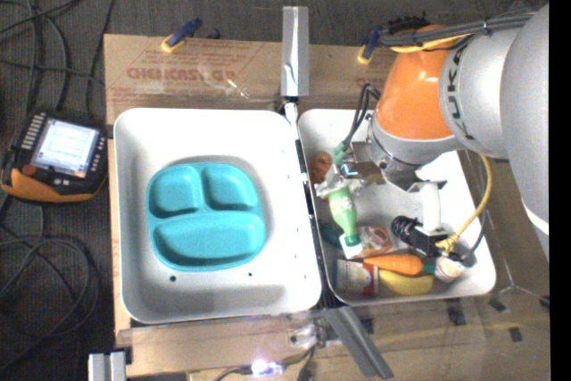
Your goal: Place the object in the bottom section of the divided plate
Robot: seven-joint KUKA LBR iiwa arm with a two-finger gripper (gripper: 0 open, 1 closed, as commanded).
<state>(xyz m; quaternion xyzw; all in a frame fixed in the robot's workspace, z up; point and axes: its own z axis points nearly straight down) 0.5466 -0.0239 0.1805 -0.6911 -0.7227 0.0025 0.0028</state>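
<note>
A teal divided plate lies in the left bin, with two small sections at the top and one wide bottom section holding nothing. My gripper hangs low over the left part of the right bin, just above a green bottle with a white cap end. A small brown round thing sits just left of the gripper. The arm's grey and orange wrist hides the upper part of that bin.
Along the right bin's front lie an orange carrot, a yellow fruit, a small jar and a red-and-white packet. A tablet controller sits left of the bench.
</note>
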